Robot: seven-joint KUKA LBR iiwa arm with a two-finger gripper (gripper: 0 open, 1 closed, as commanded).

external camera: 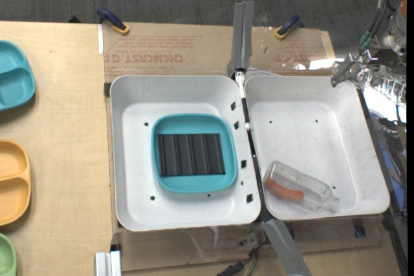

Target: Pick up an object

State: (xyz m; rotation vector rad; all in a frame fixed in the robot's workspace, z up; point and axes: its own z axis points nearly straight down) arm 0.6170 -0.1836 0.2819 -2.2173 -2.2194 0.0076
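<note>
My claw (pixel 349 71) sits at the far right corner of the right bin (pixel 310 97), blurred by glare, so I cannot tell its state. In that bin's near part lies a clear bottle (pixel 303 187), its orange contents hard to identify.

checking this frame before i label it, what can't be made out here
- Gripper, camera view: small and lost in glare at the right bin's far right corner, so its fingers' state is unreadable.
- Clear bottle, camera view: see-through and blurred; the orange item inside cannot be identified.
- Teal tray, yellow tray and green item, camera view: cut off by the left edge.
- Cardboard lettering: upside down and too faint to read.
</note>
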